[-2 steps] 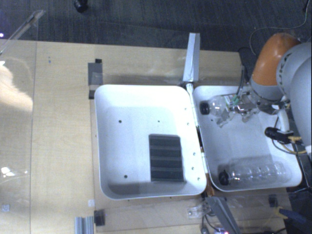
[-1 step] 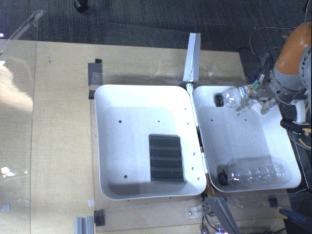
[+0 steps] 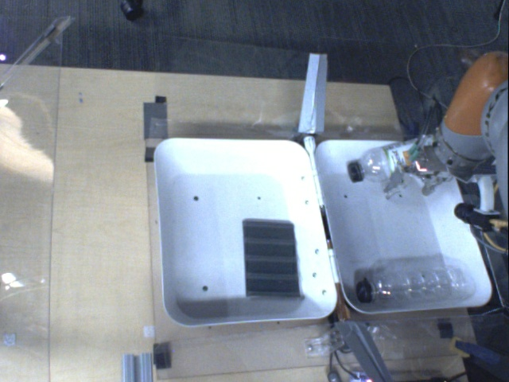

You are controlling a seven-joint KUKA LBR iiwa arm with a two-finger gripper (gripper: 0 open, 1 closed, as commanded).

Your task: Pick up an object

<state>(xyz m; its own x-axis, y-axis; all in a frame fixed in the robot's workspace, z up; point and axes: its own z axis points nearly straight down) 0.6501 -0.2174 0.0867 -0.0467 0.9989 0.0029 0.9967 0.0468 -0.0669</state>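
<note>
My gripper (image 3: 415,165) is over the far right part of the right bin (image 3: 413,237), below the orange band of the arm. A small clear bottle (image 3: 378,164) with a dark cap sticks out sideways to the left, its base end caught between the fingers, which are shut on it. A larger clear plastic bottle (image 3: 413,282) with a dark cap lies on its side along the near wall of the right bin. A black ridged block (image 3: 270,258) lies flat in the left bin (image 3: 199,213), toward its near right.
The two bins meet at a shared rim (image 3: 322,221) in the middle. A grey metal post (image 3: 312,94) stands behind that seam. Cables and fittings crowd the right edge (image 3: 481,213) beside the right bin.
</note>
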